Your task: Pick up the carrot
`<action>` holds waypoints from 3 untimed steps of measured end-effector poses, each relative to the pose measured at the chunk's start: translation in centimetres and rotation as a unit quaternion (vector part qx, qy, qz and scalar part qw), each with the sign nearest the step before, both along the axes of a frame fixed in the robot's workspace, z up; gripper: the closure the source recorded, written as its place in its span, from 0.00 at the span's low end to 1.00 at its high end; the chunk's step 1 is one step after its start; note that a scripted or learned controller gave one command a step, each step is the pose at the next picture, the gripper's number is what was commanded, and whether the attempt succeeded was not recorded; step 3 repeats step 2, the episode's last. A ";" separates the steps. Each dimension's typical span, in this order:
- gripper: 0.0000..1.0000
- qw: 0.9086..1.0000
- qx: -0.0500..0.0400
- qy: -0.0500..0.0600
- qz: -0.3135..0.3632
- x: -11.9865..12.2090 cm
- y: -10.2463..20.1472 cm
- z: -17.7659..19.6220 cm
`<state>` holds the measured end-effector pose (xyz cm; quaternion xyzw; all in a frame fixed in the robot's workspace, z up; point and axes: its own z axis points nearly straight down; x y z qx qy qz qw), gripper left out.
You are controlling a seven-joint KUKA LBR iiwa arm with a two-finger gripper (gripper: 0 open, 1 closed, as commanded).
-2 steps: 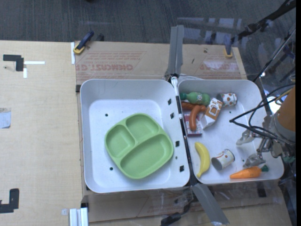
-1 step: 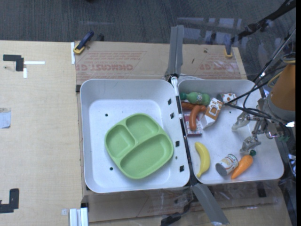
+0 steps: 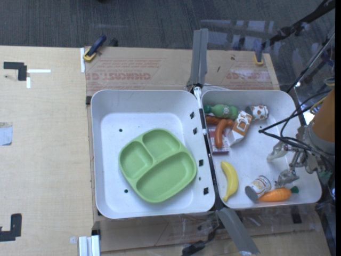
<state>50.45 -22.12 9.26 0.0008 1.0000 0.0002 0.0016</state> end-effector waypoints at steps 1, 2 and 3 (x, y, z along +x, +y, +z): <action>0.00 0.999 0.000 -0.001 -0.039 5.5 0.7 0.0; 0.00 0.999 -0.001 -0.001 0.044 -0.5 -0.1 11.2; 0.00 0.999 -0.001 -0.001 0.044 -0.5 -0.1 11.2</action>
